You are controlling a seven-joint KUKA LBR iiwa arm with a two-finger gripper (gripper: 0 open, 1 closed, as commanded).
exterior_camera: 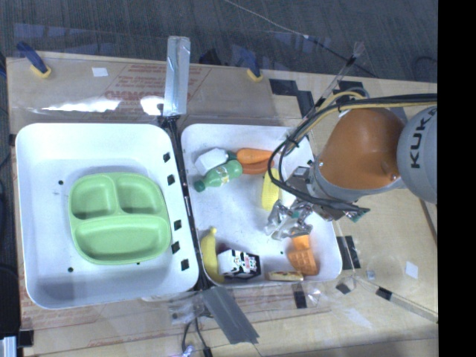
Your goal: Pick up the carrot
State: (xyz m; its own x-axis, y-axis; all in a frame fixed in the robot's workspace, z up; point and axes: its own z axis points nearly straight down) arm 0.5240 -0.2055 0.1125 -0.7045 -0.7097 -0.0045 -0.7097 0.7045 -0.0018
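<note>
Wooden tabletop (387, 303) bearing two white bins on dark carpet. The carrot (253, 156) lies at the right bin's (223, 131) far edge; claw (286, 222) hovers nearby, state indiscernible.

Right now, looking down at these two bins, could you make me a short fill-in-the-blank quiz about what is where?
1. The green divided plate lies in the ____ bin.
2. The carrot lies in the right bin, touching a green ____.
3. The gripper hangs over the ____ bin.
4. The banana lies beside a black and white ____.

Missing words: left; bottle; right; carton
</note>
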